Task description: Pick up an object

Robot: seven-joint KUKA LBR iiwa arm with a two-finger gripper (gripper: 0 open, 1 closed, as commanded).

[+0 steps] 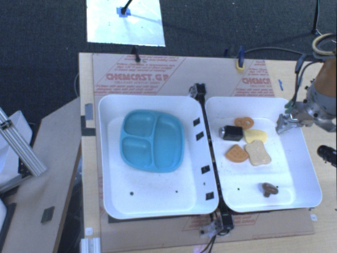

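The pincer (pixel 283 123) hovers over the right bin's (pixel 303 194) far edge, its grip impossible to tell, so the approach looks unfinished: it must swing toward the yellow piece (pixel 255 136) nearby.

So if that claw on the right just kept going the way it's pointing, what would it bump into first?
The gripper sits over the right bin's far right edge, pointing down and left. Going straight on, it would probably meet the bin floor first, short of the yellow piece. Depth is hard to judge from above.
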